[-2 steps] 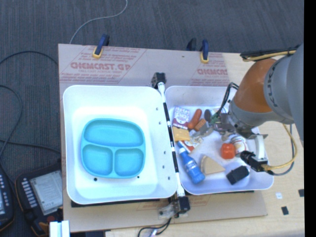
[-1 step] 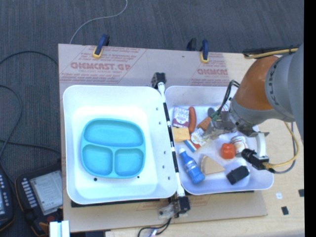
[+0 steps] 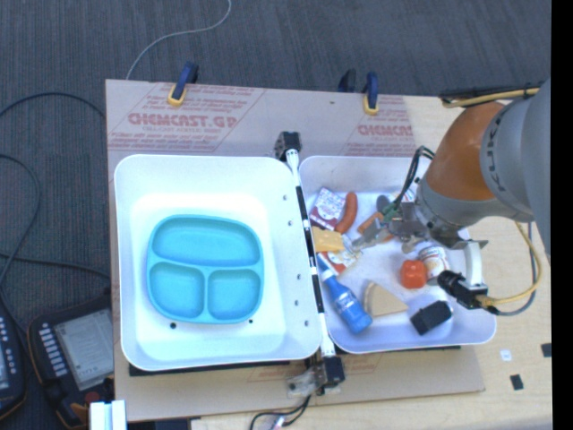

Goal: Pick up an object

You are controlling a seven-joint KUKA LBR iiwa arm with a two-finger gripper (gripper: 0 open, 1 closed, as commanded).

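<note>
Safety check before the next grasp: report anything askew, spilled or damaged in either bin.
Nothing looks spilled or broken. The right bin is a loose jumble: a blue bottle lies on its side. The blue tray sits flat in the left bin.

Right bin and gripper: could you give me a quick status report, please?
Gripper low over right bin, fingers unclear. Nothing seen held. Sausage, blue bottle, orange item loose in clutter. Blue tray in left bin.
</note>
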